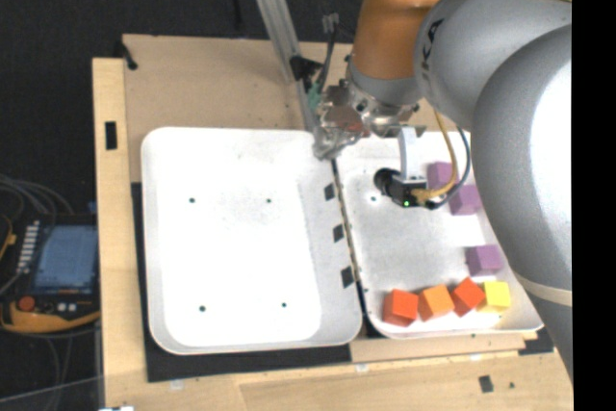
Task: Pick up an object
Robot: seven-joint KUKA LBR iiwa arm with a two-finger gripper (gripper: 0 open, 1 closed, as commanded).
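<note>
Near edge of right white bin (pixel 385 207): row of small blocks, red-orange cube (pixel 400 306), orange (pixel 436 301), red (pixel 469 295), yellow (pixel 497 293) | right side: purple blocks (pixel 483 258) | far-left corner: gripper (pixel 330 138), grip state cannot tell | judgement: blocks lie toward near-right from it.

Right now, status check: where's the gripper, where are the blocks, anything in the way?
Gripper low at the bins' divider, far end; fingers unreadable. Orange blocks, yellow block, purple blocks in right bin. Arm overhangs that bin.

Left bin (pixel 236 236) open throughout; blocks (pixel 443 299) crowding right bin's (pixel 385 236) near edge, seemingly.
</note>
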